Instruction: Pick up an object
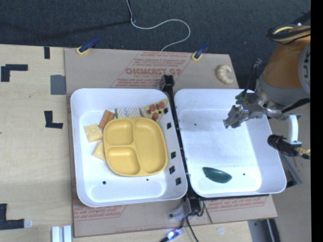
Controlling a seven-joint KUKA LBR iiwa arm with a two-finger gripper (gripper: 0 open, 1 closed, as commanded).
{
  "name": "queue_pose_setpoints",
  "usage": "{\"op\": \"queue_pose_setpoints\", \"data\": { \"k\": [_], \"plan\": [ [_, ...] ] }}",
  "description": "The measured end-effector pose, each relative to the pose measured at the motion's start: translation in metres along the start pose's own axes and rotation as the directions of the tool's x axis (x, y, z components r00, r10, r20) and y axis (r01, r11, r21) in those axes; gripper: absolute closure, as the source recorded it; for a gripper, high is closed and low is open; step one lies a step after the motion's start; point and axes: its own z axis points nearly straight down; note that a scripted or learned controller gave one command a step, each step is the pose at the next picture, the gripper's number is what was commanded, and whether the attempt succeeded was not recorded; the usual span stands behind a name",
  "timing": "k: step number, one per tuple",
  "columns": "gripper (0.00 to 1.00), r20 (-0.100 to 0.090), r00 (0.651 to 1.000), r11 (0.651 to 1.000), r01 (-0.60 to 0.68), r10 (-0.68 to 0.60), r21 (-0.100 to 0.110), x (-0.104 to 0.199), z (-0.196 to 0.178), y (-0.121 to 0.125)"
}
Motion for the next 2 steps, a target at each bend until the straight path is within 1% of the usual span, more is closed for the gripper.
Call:
{"op": "queue_pose_setpoints", "data": {
  "k": [1, 2],
  "plan": [
    [1.0, -0.001, 1.0, 1.0, 0.003, -0.003, -0.002, 0.049, -0.01, -0.022],
    [1.0, 0.0, 1.0, 1.0, -0.001, 0.001, -0.001, 0.061, -0.015, -0.047]
  ]
}}
